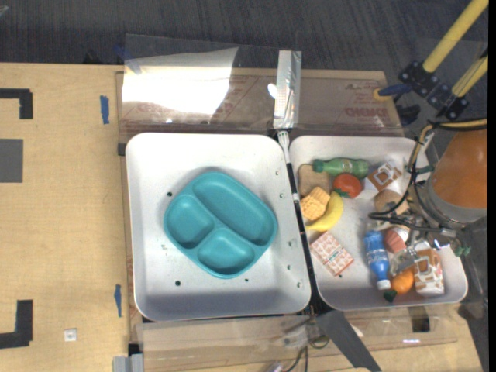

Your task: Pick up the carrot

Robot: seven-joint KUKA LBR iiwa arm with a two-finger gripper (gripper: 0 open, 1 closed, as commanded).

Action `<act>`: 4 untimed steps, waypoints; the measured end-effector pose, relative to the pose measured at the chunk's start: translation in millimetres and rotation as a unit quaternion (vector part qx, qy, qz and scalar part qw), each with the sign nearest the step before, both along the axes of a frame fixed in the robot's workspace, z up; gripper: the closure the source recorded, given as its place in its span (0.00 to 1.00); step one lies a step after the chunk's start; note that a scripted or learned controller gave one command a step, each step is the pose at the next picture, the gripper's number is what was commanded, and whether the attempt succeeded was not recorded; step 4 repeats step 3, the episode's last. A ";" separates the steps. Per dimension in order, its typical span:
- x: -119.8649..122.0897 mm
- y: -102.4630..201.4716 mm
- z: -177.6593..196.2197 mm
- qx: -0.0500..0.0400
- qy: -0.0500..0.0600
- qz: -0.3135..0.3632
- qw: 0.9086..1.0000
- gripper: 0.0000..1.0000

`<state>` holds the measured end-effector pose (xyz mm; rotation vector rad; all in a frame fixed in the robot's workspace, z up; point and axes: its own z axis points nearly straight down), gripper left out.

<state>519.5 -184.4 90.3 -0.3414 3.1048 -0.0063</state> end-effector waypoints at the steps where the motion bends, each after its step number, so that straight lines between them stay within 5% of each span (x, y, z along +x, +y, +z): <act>1: -22.4 37.0 -0.1 0.000 0.001 -0.049 0.999 0.00; 4: -26.0 8.6 0.7 -0.002 -0.004 0.034 0.999 0.00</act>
